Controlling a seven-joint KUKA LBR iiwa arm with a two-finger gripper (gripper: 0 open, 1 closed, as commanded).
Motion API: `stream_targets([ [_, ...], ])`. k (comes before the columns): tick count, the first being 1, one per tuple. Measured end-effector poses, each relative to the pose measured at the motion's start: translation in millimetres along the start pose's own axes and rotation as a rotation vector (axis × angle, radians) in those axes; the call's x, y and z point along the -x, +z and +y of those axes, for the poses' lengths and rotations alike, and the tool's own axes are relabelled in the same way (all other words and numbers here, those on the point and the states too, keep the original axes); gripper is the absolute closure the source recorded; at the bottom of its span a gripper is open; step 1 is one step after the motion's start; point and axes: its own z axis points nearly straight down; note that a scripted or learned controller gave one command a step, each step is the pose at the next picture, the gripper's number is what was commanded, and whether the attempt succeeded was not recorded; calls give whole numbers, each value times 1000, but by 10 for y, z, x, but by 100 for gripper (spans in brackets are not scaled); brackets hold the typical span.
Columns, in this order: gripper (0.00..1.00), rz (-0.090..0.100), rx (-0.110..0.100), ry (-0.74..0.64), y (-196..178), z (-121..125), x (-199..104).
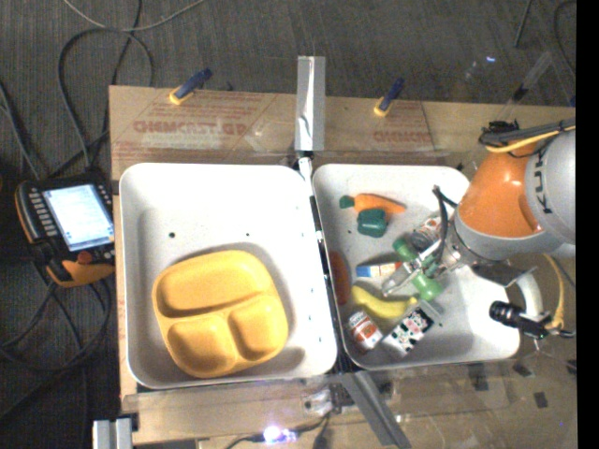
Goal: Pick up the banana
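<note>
Well, starting at the near edge of my view, the right-hand shallow white plastic bin (487, 349) holds a small dark carton with white print (410, 328) and a small red-and-white packet (363, 327) just beside it. Right behind those lies the curved yellow banana (379, 301), flat on the bin floor in the near-left part of that bin, unlifted as far as I can see. The two-finger gripper (418, 269) sits just above and to the right of it, tangled visually with some green items (412, 248), and I cannot tell whether its fingers are spread or closed; nothing clearly sits between them. A small white tube with a blue and red end (372, 270) lies just behind the banana. Farther back are a green block (372, 220) and an orange carrot-shaped toy (379, 203). In the left white bin (140, 195) rests a yellow compartmented plastic tray (221, 311).

I judge the approach nearly done; the grasp and lift remain. The grey arm's orange band (496, 199) looms at the right.
</note>
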Motion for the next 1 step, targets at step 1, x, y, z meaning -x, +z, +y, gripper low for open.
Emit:
stream_targets([
  [1,0,12,-10,-155,-954,-95,-1049],
])
